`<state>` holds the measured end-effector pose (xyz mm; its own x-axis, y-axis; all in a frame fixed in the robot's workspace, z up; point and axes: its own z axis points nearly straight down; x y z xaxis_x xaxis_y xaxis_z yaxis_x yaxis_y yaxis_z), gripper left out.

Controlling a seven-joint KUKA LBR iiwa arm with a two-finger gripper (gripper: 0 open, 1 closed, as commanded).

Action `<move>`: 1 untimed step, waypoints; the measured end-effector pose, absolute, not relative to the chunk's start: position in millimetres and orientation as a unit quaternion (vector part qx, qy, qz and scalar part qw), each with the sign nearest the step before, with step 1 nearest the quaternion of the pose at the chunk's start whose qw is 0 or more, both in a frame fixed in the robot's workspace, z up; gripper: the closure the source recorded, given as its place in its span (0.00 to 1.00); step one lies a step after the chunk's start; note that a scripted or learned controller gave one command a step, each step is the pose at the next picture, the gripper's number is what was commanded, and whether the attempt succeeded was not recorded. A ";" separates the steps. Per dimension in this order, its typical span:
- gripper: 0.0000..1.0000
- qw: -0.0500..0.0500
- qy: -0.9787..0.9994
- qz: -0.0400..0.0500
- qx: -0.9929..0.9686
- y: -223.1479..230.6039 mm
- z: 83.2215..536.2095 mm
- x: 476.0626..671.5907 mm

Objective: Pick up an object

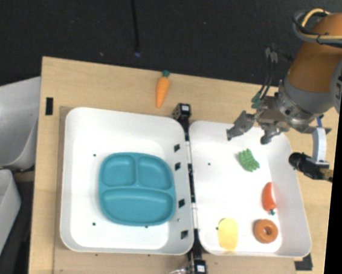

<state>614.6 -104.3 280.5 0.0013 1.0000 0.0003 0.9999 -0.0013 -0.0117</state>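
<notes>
left bin (72, 214) holds a teal divided plate (136, 189), with a carrot (162, 89) on the bench at its 12 o'clock, outside both bins. right bin (215, 153) has a green piece (248, 160), red piece (268, 196), yellow piece (228, 233) and brown ring (265, 231); the gripper (254, 129) hangs spread open and empty at 11 o'clock of the green piece. looks like the approach step: next it needs to shift toward 5 o'clock, drop, and close on the green piece.

The arm (318, 57) is cut off at the frame's upper right.
</notes>
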 end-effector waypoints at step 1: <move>0.00 -0.001 -0.707 0.000 -0.707 -104.1 287.8 616.4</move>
<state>616.4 -104.1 287.8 -0.0007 1.0000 -0.0002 1.0000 0.0007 0.0015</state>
